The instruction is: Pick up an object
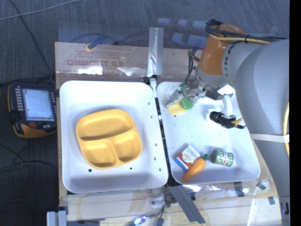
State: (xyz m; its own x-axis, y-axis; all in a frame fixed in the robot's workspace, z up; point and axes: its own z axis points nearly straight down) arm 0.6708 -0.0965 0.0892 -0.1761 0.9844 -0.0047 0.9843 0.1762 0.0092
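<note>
My gripper [182, 97] is low in the far left corner of the right bin [244, 147]. It sits right over a pale yellow object [176, 108] with a green piece [187, 103] beside it. The gripper hides part of the green piece, and I cannot make out whether it grips anything. At the near side of the same bin lie a small red, white and blue carton [187, 156], an orange carrot [194, 169] and a green can [222, 158] on its side.
The left bin [70, 98] holds a yellow compartment tray [109, 138]. The arm's grey body [263, 79] covers the right bin's right side. A teach pendant [33, 107] lies on the floor left of the bench.
</note>
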